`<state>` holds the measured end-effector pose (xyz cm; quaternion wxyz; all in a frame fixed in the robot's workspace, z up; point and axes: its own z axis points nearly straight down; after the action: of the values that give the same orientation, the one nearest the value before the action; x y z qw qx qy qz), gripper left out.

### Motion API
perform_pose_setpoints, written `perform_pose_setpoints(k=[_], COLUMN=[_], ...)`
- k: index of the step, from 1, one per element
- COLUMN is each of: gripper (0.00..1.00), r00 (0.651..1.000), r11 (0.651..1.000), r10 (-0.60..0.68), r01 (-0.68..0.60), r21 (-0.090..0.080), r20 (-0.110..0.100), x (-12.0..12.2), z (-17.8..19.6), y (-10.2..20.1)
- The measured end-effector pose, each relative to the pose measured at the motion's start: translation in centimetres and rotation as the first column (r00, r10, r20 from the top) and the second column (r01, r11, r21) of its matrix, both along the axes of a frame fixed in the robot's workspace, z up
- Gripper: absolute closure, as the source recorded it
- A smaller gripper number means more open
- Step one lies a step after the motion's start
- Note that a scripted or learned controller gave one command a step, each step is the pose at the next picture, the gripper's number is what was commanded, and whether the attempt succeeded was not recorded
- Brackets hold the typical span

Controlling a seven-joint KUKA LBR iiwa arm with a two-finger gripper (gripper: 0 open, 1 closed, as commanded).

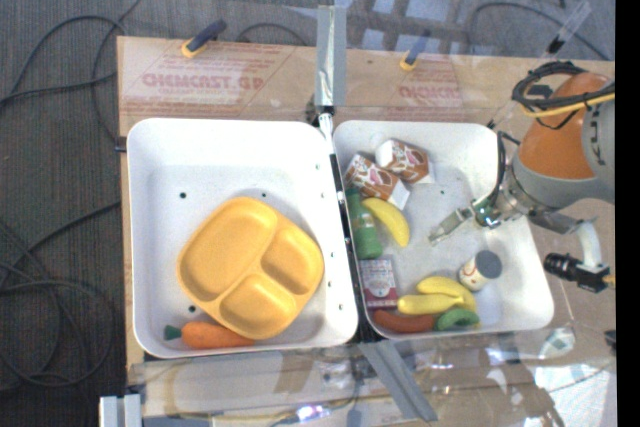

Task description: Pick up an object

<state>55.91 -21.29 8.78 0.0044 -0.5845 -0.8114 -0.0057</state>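
The right bin (450,137) holds several objects. Two snack packets (403,159) lie at its far end. Below them are a yellow banana (388,219), a green bottle (366,231) and a red box (378,279). Along the near wall lie a second banana (437,295), a red vegetable (403,322) and a green piece (458,319). A small cylinder with a grey top (481,269) stands near the right wall. My gripper (447,229) hangs over the bare middle of this bin, to the right of the first banana and above the cylinder. It points down and left, with nothing seen in it.
The left bin (190,155) carries a yellow divided plate (252,265) and an orange carrot (207,336) at its near edge. The arm's orange band (560,140) sits over the right bin's right rim. Cables trail on the floor at the left.
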Motion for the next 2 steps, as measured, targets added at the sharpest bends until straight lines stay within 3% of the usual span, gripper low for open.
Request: perform_pose_setpoints(k=[1,2], gripper=[0.0,0.0], r00=[1.0,0.981], r11=[1.0,0.981], r10=[0.004,0.194], r01=[-0.004,-0.194], r21=[-0.012,-0.022], r20=[-0.007,0.015], x=[1.6,-7.0], z=[0.9,0.2], y=[2.5,2.1])
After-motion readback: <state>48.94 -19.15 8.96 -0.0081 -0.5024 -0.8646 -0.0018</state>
